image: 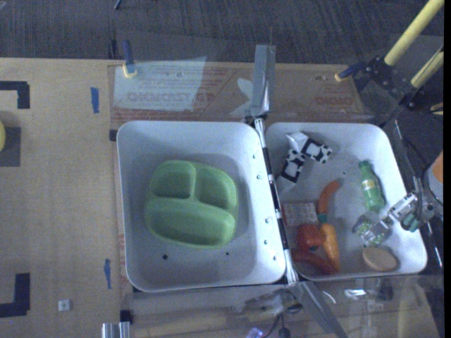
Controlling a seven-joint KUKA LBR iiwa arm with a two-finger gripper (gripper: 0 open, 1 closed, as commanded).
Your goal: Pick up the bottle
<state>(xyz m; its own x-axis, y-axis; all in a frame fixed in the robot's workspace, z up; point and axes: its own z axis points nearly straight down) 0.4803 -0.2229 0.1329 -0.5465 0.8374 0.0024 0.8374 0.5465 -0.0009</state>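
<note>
On the worktop (56,210), the left bin (134,259) is carrying a green divided plate (192,203), while the right bin (394,153) is crowding a black-and-white block (303,155), an orange carrot-like piece (327,196), red and orange toy food (317,243) and a tan round disc (380,260) around the target. The bottle (371,186) — small, translucent green with a pale label — is lying on its side against the right bin's floor, near the far-right wall. The jaws (384,225) are hovering just beside and below the bottle's lower end, possibly over something clear and glinting, though whether they are clenched or released I cannot tell — the view is blurring there.
</note>
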